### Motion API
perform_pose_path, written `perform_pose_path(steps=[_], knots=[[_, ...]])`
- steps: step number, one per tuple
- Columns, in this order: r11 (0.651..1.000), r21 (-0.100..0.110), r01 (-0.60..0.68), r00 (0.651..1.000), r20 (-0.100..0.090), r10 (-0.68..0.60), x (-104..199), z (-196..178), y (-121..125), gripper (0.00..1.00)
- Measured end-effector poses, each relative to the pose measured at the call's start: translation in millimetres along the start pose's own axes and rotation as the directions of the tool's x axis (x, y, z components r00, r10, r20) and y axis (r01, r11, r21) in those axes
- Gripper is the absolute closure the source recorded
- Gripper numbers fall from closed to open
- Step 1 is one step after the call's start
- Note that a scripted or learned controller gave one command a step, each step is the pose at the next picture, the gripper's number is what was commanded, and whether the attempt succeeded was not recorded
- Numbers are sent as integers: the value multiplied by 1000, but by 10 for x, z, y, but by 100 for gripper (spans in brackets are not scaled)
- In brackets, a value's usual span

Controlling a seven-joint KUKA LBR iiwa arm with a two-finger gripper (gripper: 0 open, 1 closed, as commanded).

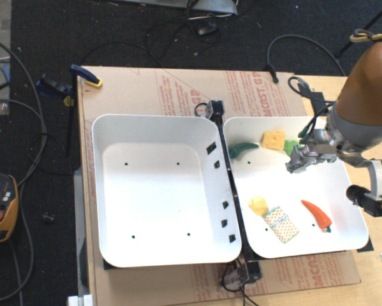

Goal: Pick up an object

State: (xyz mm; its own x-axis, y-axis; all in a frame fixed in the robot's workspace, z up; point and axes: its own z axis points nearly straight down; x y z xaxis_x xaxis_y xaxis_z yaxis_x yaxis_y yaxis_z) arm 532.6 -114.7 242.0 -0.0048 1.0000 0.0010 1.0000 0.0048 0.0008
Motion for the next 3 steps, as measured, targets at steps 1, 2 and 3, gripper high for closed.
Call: perform_pose_path(steps=[1, 2, 3], knots=[[1000, 1, 0, 1000, 0, 0, 495, 44, 166, 100], [1000, 0, 1, 1000, 0, -1, 1050, -41, 206, 100], [1000, 2, -1, 1000, 1, 1, 1524, 87, 257, 100]])
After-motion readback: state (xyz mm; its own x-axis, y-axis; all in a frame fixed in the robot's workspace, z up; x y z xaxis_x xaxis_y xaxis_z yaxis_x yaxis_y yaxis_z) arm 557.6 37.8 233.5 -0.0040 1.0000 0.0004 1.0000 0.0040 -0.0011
